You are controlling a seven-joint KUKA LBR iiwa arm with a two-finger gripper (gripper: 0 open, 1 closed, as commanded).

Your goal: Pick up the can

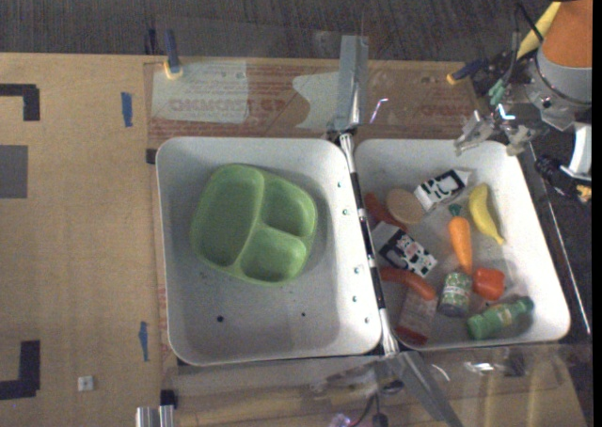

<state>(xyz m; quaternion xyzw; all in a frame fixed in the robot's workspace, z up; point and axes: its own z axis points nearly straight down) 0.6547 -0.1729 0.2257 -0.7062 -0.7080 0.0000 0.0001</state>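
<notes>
Fingers [468,140] look spread apart with nothing between them, poised over the bin's [555,322] far rim, so you have not yet committed to a grasp. Your can [456,292] stands well nearer the camera than they do, wedged beside a carrot [460,242] and pepper [488,282], seemingly dumped there loosely. Your arm [569,39] leans in from the right, wrist angled down

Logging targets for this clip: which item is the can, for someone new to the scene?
Look in the right bin, at the toy food near its front edge. The can is the small upright cylinder with a green label, between the red bottle and the orange-red pepper. Unlike the green bottle lying beside it, it is short.
</notes>
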